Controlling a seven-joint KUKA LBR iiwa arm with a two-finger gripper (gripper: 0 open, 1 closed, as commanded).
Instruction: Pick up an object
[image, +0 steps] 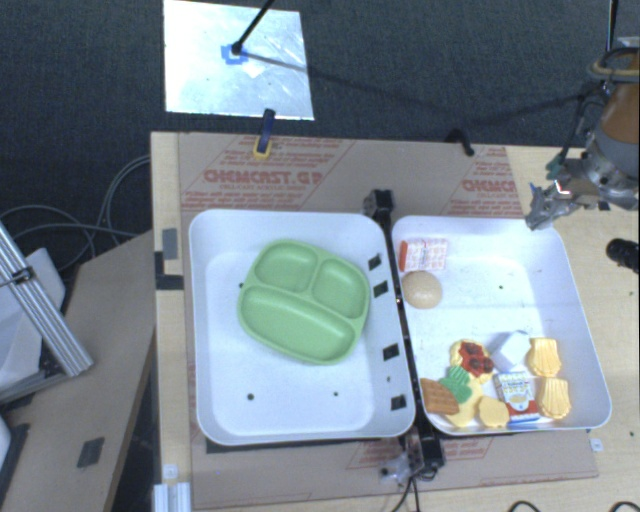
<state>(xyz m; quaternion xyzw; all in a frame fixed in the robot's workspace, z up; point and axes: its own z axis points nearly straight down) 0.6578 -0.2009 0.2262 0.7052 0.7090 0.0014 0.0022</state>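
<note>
1. Along the bottom edge of the frame, a clamp (420, 455) and loose wires sit where the two bins meet, on the brown board (300, 170) under them.
2. At the lower right, the right bin (560, 270) holds a tight pile of toy food (497, 385) in its near corner: yellow pieces, a red and yellow one, a green one, a small carton and a white block, all touching or overlapping.
3. Farther up that bin, a round tan ball (422, 290) lies by the left wall, just below a small red and white packet (424, 253) whose long side runs across the frame.
4. At centre left, the left bin (220, 400) holds a green divided plate (303, 301); its long axis runs from upper left to lower right.
5. Black clips (385, 290) line the seam between the bins.
6. At the upper right, the gripper (545, 208) hangs over the board just beyond the right bin's far corner, well apart from the toys. I cannot tell whether it is spread or pressed together; nothing shows between its tips.
7. At the top left, a shiny sheet (238, 60) lies on the dark floor, with a yellow and blue tool (264, 133) just below it.
</note>
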